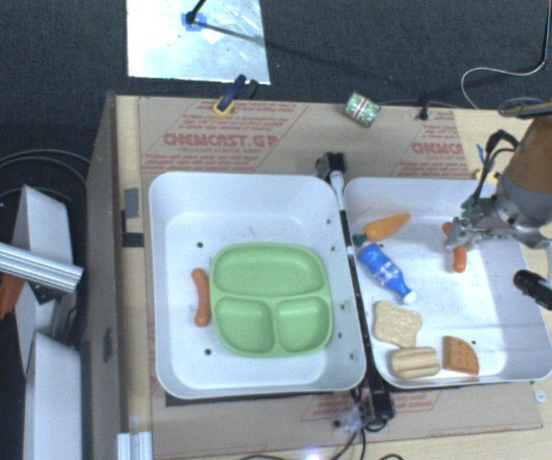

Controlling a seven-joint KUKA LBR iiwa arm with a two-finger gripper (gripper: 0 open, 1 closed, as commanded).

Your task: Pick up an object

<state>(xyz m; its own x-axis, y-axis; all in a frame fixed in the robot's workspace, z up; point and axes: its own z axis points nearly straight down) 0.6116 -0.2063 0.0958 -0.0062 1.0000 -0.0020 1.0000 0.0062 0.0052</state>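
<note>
Pincer in the right bin, closed on a small orange-red piece.

Nearest, the bread roll [415, 361] and waffle [459, 355] lie well below the pincer [460, 240]; the blue bottle [385, 270] and carrot [386, 226] sit to its left; the orange-red piece [460, 259] hangs between its fingertips over the right bin [516, 353].
</note>
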